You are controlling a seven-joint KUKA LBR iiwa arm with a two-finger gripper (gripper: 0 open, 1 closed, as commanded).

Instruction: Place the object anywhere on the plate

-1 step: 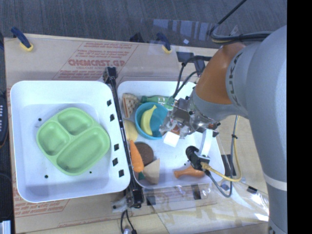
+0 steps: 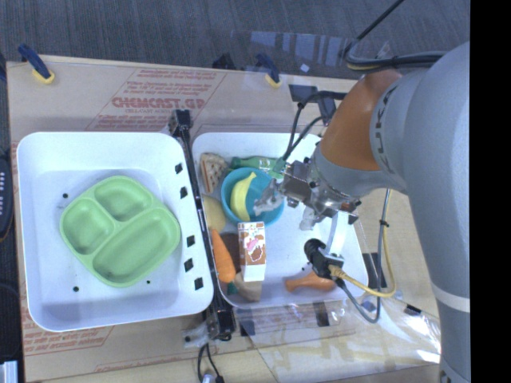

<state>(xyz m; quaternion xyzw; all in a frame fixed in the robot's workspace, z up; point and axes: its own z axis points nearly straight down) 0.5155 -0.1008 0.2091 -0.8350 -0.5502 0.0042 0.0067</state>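
Blue bowl (image 2: 239,194), smooth plastic with a yellow banana-like piece (image 2: 244,188) inside, sat directly under the gripper (image 2: 270,200) in the right bin (image 2: 275,295). Gripper's metal tips hung at the bowl's near rim; whether they were spread, closed or pinching the rim could not be told at this angle. Below the gripper stood an upright carton (image 2: 252,250), white with a brown printed panel. Left of that lay a tapered orange carrot (image 2: 223,257). A second orange piece (image 2: 309,282) lay below the wrist, shape unclear. Beyond the bowl, away from the arm, a flat tan bread-like slab (image 2: 212,171). Well off to the gripper's left, in the other bin (image 2: 32,238), sat the plate (image 2: 120,230): matte green, three compartments, rounded corners.
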